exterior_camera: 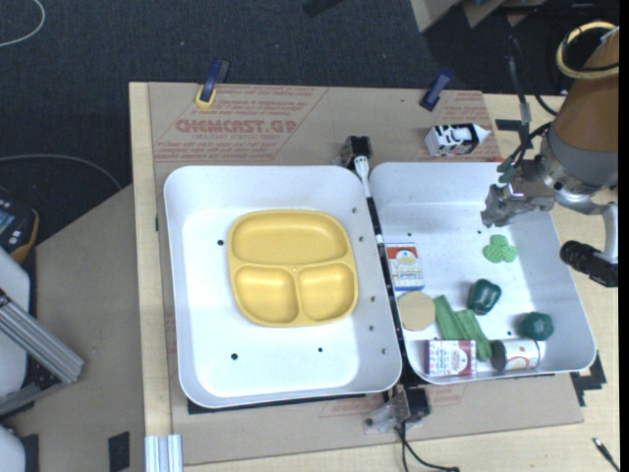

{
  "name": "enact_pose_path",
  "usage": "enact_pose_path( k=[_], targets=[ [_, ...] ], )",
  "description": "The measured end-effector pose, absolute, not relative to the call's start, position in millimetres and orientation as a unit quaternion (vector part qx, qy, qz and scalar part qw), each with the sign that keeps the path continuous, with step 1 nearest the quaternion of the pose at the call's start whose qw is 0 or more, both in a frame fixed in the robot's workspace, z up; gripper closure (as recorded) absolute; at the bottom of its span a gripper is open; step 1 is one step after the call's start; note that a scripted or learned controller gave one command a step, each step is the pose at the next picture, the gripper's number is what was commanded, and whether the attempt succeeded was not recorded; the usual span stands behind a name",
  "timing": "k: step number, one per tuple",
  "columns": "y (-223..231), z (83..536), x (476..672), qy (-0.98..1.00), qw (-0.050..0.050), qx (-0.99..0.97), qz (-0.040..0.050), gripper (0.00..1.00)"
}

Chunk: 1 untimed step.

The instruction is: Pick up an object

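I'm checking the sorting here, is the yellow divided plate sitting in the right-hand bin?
No, the yellow divided plate lies in the left bin, while the right bin holds the small items.

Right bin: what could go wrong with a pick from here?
1. The tool hangs above the light green piece, a small, low thing; the grasp may slip off it.
2. The bottle, red-and-white box and green stick crowd the right bin's near wall, so a pick there may snag neighbours.

Robotics lab: clamped cardboard bench [246, 116], cables, dark carpet [118, 28]
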<state>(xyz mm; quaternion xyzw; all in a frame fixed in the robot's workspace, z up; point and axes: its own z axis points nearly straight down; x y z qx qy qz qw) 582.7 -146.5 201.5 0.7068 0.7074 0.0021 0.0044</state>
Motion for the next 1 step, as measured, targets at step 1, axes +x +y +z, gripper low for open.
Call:
enact_pose_path(
  k=[1],
  targets=[
    [-146.7, 226.8, 583.8, 0.707, 0.003, 0.707, 0.0013, 1.00]
  ],
)
